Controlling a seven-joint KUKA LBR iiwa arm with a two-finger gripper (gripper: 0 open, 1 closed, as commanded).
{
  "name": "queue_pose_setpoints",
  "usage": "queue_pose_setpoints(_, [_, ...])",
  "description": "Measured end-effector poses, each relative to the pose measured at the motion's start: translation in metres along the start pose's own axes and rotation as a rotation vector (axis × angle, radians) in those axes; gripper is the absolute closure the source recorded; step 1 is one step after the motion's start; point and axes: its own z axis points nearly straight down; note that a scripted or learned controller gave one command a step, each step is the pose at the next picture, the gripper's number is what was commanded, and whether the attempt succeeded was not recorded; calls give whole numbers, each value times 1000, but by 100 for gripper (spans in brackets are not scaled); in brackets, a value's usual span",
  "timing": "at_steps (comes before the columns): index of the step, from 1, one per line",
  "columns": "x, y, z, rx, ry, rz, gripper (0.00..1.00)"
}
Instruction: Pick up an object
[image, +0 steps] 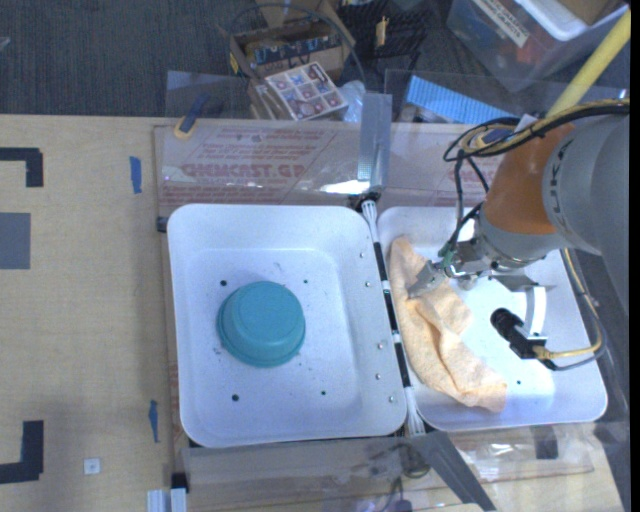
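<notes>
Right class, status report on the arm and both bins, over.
Gripper down on yellow cloth in right bin. No lift yet. Teal bowl upside down in left bin, untouched. Nothing blocking.

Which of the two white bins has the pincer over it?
The right bin, which holds the yellow cloth. The pincer hangs there; the left bin holds a teal bowl.

- One fixed camera, high over the table (70, 300), looking down at a slant.
- Both bins fit: left bin (190, 250), right bin (575, 395).
- The arm (590, 190) enters from the right.
</notes>
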Motion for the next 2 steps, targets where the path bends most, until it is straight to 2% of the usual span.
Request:
queue_pose_setpoints(1, [-3, -38, -1, -1, 2, -151, 0])
queue_pose_setpoints(2, [-4, -37, -12, -5, 3, -148, 100])
